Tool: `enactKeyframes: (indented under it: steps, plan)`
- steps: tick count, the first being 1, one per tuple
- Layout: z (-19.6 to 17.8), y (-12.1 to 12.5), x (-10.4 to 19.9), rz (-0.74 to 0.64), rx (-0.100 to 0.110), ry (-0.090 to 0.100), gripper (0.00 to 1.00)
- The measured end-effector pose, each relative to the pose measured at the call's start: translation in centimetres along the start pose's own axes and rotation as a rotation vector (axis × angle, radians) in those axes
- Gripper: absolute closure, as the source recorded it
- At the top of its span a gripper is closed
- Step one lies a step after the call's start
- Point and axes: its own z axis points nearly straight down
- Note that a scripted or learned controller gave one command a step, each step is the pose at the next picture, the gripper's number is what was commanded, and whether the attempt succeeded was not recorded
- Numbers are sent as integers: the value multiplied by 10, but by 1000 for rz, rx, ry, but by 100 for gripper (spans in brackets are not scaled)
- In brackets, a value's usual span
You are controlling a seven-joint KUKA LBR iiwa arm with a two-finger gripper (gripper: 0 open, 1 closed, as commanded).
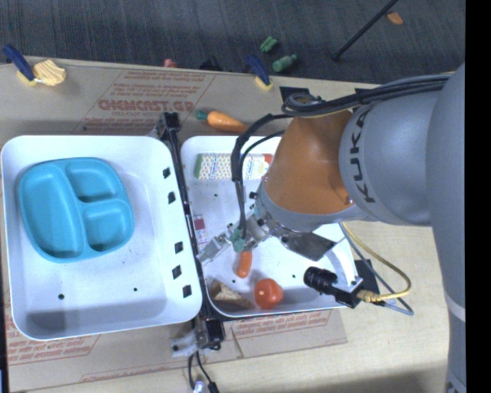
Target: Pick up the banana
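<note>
Banana indistinct — gripper (239, 242) just above orange carrot (244, 263)

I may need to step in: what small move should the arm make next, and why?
Probably lift a little. The gripper hangs low in the right bin by an orange piece, near a red ball and a brownish item; none reads clearly as a banana, and the arm covers much of the bin.

Dark grey carpet floor (106, 15) beyond a pale bench (393, 342) with printed cardboard (139, 97).
</note>
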Motion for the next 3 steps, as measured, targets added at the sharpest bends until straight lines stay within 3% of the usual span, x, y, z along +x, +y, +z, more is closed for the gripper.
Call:
enactKeyframes:
  steps: [1,2,3]
  plan:
    - [0,39,46,33,-2,-2,0]
    - [-60,-1,-37,-223,-3,-4,0]
    - [-3,22,13,-159,-1,-1,0]
